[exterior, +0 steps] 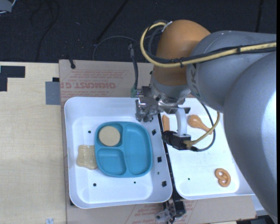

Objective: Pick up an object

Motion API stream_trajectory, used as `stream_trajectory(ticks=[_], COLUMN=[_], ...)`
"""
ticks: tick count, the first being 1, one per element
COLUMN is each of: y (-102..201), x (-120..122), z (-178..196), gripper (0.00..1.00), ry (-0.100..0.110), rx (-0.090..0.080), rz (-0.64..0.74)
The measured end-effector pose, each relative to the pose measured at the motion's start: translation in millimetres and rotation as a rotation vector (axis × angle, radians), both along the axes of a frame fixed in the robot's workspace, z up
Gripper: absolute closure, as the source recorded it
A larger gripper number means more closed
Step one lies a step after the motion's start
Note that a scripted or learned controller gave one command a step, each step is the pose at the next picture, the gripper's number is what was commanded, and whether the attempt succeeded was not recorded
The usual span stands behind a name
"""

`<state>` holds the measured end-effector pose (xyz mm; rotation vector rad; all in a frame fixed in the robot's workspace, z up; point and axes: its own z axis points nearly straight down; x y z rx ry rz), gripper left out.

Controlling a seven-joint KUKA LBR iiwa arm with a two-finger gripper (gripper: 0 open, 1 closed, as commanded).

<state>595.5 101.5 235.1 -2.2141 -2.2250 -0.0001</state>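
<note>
End effector (147, 107): over the back edge of the left bin (79, 171), close to the wall shared with the right bin (200, 190). Whether it is open or closed, you cannot tell from this angle; nothing shows in its grip.

Candidates, placed from the end effector:
- Blue tray (130, 155): just below it and slightly left, in the left bin. Three compartments, glossy, rounded corners. Likely stiff plastic, light, slick. Take it by a raised rim, not the flat.
- Tan disc (109, 136): in the tray's upper-left compartment, below-left of the end effector. Flat, round, cookie-like. Low profile, so hard to pinch. Probably light.
- Pale yellow piece (87, 156): further left, touching the tray's outer left edge. Rough, crumbly look, maybe spongy. Probably gives under pressure. Grip across its narrow width.
- Orange spoon-like item (196, 122): just to the right, over the dividing wall, in the right bin. Smooth and rounded, so it may slip. Try the thin end.
- Pretzel (222, 177): well down and right, alone on the bin floor. Small, looped, likely rigid toy plastic. Clear space around it makes it your easiest approach, by my reckoning.
</note>
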Motion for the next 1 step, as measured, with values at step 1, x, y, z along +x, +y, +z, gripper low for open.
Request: stream_trajectory(ticks=[1], y=[-2.2], x=[-1.0], z=[-0.3], gripper=[0.00], ry=[0.002], rx=[-0.003], rz=[-0.002])
